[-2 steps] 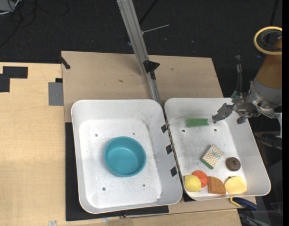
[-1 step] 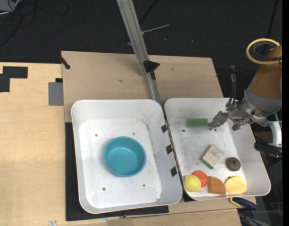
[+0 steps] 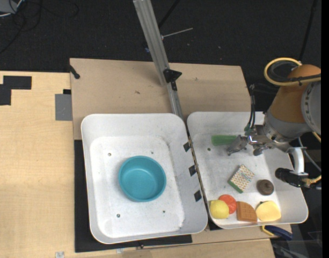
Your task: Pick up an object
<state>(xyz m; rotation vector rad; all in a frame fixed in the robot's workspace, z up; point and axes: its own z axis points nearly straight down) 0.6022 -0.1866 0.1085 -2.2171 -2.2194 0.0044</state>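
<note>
— Nearest the lens, what sits along the near rim of the right bin (image 3: 204, 123)?

— Four small things in a row: a yellow ball (image 3: 219, 210), a red piece (image 3: 228, 201) just behind it, an orange block (image 3: 246, 212) and a yellow lump (image 3: 268, 211). They lie close together, some touching.

— And the gripper (image 3: 245, 146)?

— It hangs low over the far half of the right bin, the arm (image 3: 293, 104) reaching in from the right. Its fingers (image 3: 234, 148) look spread apart, with nothing between them. Whether the tips touch the bin floor I cannot tell.

— What lies closest to it?

— A green piece (image 3: 224, 140), just beside the fingers on their far left side. Its long axis runs roughly left to right, lying flat. I cannot tell whether a finger touches it.

— Anything else in that bin?

— A checkered pad (image 3: 241, 178) near the middle, turned at a diagonal, with a green edge. A brown disc (image 3: 265, 186) sits just right of it, apart from it.

— Any writing?

— None that I can read; the pad's pattern is too small to make out.

— The left bin (image 3: 100, 123)?

— It holds a teal bowl (image 3: 142, 178), upright, mouth up, near the middle, well apart from the gripper.
</note>
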